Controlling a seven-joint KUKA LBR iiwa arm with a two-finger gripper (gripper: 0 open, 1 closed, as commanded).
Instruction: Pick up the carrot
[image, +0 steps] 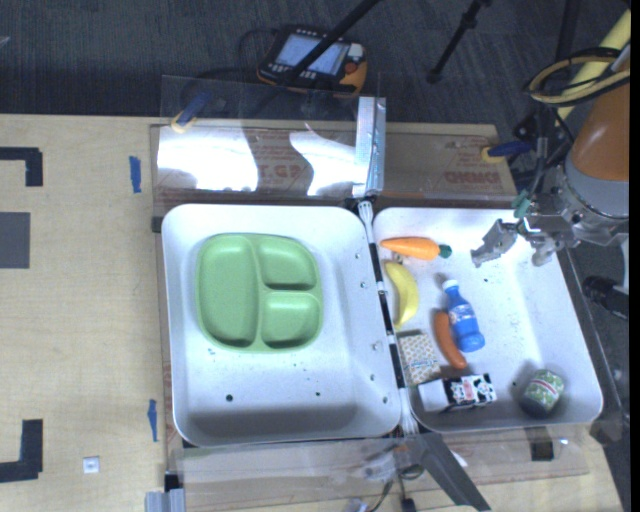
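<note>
Hovering over my right white bin (575, 330), my gripper (515, 243) stands wide apart, holding nothing; orange carrot (408, 247) lies near the wooden tabletop's (80, 300) divider.

Carrot (408, 248) lies in right bin (560, 300), gripper (513, 246) open just beside

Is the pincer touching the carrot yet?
Apart. The camera view shows bare white bin floor between the pincer and the carrot, which lies at the right bin's top left corner.
</note>
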